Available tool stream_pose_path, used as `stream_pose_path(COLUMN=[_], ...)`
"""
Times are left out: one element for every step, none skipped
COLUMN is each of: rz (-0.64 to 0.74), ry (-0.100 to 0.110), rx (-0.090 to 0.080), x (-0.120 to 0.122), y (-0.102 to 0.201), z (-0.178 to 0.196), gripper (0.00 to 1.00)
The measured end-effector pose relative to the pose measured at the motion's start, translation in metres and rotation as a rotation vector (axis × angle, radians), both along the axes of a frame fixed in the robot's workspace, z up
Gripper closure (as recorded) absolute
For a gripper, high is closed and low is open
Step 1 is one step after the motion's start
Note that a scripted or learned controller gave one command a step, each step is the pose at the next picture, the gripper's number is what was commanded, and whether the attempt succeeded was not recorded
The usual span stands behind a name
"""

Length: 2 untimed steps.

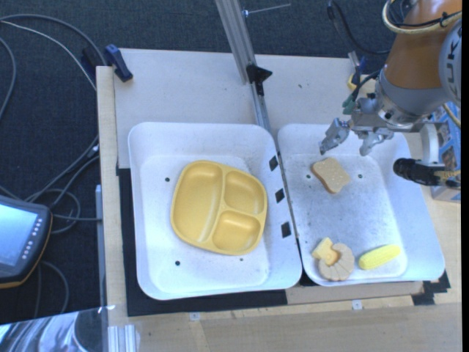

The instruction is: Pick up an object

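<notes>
— 2 grey metal fingers of the gripper (350, 139) spread wide, nothing between them!
— Poised above the tan bread-shaped slice (330, 174) in the right white bin (425, 218), lining up a grab, I'd say.

Arm in from right, wrist bent down, claw (347, 141) fingers spread, nothing between.

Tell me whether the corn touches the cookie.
Apart. The camera view shows bare bin floor between the corn and the cookie.
</notes>
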<state>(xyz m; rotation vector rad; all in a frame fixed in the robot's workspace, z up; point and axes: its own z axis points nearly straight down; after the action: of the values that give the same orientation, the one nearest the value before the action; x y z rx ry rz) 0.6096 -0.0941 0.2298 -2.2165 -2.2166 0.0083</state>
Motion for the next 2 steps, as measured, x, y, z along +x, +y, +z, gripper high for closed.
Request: stream_pose_path(rz=[0.000, 0.000], ry=[0.001, 0.001], rx=[0.001, 0.001], x=[-0.002, -0.003], y=[0.008, 0.013], z=[-0.061, -0.124], gripper=[0.00, 0.00])
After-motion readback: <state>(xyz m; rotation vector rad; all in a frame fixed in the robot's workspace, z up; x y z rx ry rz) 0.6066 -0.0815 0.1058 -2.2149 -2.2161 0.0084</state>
